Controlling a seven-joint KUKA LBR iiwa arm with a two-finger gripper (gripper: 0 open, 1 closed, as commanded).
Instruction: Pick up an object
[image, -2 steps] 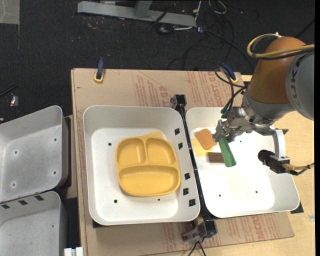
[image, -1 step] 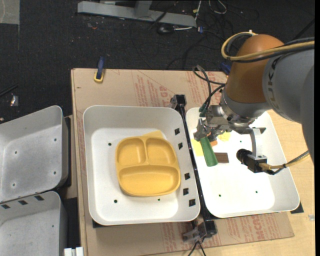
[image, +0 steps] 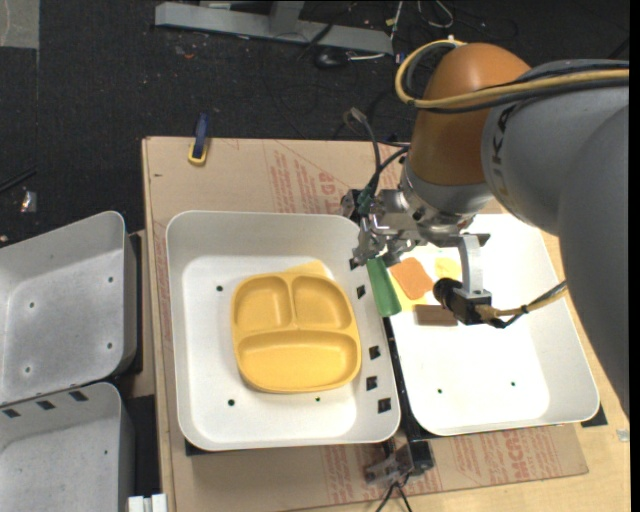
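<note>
Yellow plastic takes up the middle of the left bin (image: 200, 330): a divided plate (image: 296, 333) with two small sections at the back and one long section at the front, lying flat and well clear of the bin's walls. The right bin (image: 500, 370) has a small cluster of things in its back left corner. A green stick (image: 384, 288) lies at a slant along the wall the two bins share. Just to its right is a flat orange piece (image: 410, 277), touching it or nearly so. A little yellow piece (image: 446, 268) shows beyond the orange one, partly covered by the robot's hardware, and a brown block (image: 432, 315) sits just in front of the orange piece.

The grey arm (image: 560, 130) comes in from the right. Its gripper (image: 375, 245) is low over the shared wall, right at the upper end of the green stick (the closest thing to it). Wiring and metal crowd that spot, so I cannot tell whether the gripper is spread or closed, or whether it grips the stick at all.

Both bins rest on a brown cardboard sheet (image: 260, 170). A small blue and yellow tool (image: 200, 140) lies at the sheet's far left corner.
</note>
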